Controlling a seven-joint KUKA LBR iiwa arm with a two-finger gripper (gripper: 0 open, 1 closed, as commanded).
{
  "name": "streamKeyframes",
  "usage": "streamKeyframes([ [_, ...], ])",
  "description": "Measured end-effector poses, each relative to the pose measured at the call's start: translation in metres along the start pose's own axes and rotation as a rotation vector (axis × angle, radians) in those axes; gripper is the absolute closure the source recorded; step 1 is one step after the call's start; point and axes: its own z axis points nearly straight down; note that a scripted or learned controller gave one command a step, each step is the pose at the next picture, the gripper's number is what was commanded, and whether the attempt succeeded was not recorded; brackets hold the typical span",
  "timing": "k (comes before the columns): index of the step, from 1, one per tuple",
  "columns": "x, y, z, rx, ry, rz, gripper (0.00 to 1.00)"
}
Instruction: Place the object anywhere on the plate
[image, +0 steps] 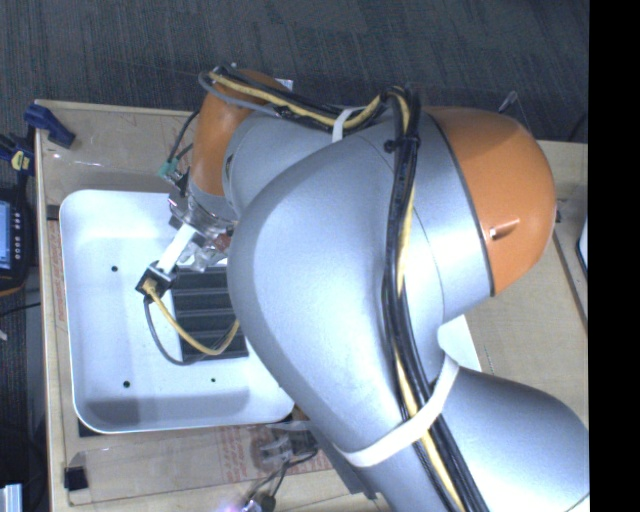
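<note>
My arm (400, 300) crosses most of the view from the right, and its orange-banded wrist (215, 130) hangs over the left white bin (100, 300). The gripper (180, 262) points down and left, above the middle of that bin. A white bar with a black tip (160, 272) sticks out from it. Just below sits a dark ribbed block (205, 312) with a yellow cable (175, 345) looped round it. I cannot tell whether the block belongs to the gripper or lies on the bin floor. The arm hides the bin's right part and whatever lies under it.
The left bin's bare white floor (110, 350) stretches to the left and front of the gripper. The wooden bench edge (150, 460) runs along the front. A blue clamp (45, 122) sits at the bench's far left corner. The arm covers the right bin.
</note>
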Motion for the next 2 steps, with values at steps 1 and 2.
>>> streamKeyframes([
  [1,-0.027,0.042,-0.079,-0.001,0.002,0.267,1.0],
  [2,-0.017,-0.008,0.02,-0.002,0.002,0.378,1.0],
])
